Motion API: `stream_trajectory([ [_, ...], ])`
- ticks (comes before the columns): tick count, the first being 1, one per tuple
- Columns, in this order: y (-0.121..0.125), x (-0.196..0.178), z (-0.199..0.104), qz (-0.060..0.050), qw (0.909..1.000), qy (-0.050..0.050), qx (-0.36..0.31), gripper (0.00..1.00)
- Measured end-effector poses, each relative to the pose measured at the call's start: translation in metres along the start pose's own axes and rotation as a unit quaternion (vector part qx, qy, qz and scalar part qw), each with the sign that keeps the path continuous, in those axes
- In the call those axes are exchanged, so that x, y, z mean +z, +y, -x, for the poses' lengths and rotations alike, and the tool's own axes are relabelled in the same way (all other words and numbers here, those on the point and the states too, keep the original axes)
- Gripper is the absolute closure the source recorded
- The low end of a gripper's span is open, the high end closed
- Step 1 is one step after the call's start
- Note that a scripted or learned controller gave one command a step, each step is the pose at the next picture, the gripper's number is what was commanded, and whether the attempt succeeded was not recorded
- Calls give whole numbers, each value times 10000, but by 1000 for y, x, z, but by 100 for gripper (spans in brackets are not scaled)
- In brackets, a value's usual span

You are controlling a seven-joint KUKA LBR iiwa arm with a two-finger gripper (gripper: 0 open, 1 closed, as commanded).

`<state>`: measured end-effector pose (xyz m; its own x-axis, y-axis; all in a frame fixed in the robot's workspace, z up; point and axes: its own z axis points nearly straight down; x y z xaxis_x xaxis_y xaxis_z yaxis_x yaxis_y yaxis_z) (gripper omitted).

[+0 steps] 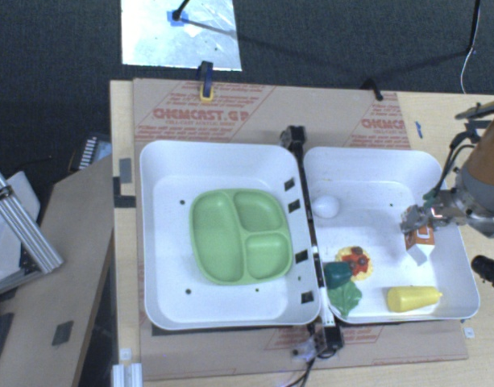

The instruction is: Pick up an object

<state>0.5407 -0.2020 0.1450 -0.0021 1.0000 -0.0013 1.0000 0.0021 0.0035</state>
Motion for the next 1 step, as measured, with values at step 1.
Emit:
stream_trajectory([
  [1,2,-54,1,14,10000,-5,-9,100],
])
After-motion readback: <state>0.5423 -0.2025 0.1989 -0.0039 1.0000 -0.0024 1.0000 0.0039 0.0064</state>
